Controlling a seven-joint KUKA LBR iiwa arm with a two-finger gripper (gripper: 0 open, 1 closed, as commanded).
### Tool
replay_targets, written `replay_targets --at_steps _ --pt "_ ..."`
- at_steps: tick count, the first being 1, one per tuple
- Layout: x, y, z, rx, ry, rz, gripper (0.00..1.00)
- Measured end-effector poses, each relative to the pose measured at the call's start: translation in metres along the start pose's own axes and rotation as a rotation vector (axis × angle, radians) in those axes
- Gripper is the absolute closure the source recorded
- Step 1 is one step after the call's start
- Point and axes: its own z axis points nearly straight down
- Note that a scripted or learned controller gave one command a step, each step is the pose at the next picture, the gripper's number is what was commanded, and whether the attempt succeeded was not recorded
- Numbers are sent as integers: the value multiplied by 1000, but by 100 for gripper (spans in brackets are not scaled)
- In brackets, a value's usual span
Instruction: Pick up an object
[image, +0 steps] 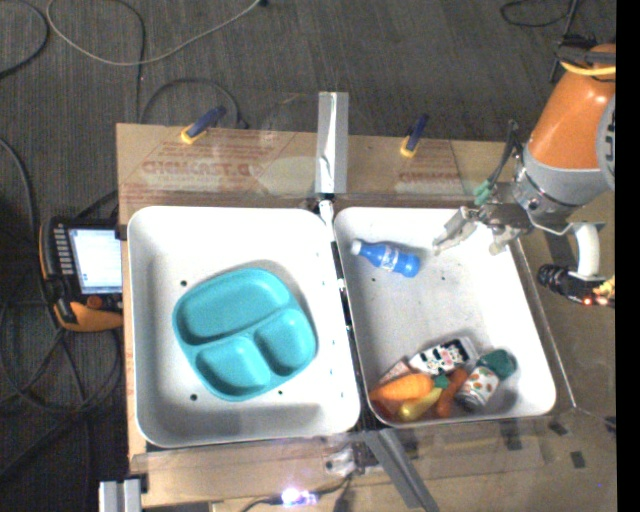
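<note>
Because it lies alone on its side near the right bin's (530, 330) far edge, the blue bottle (387, 258) looks the easiest pick, clear of the cluttered near corner. Just beside it to the right hovers the end effector (452, 233), fingers parted and gripping nothing. A teal tray (246, 331) sits in the left bin (150, 300).

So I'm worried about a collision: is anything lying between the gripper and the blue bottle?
Nothing visible. The gripper is over the right bin's far end, and only bare bin floor separates it from the blue bottle. The other items are piled at the near edge.
</note>
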Motion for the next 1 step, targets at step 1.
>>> replay_targets --at_steps 1 --pt "15 20 107 1 -1 -62 0"
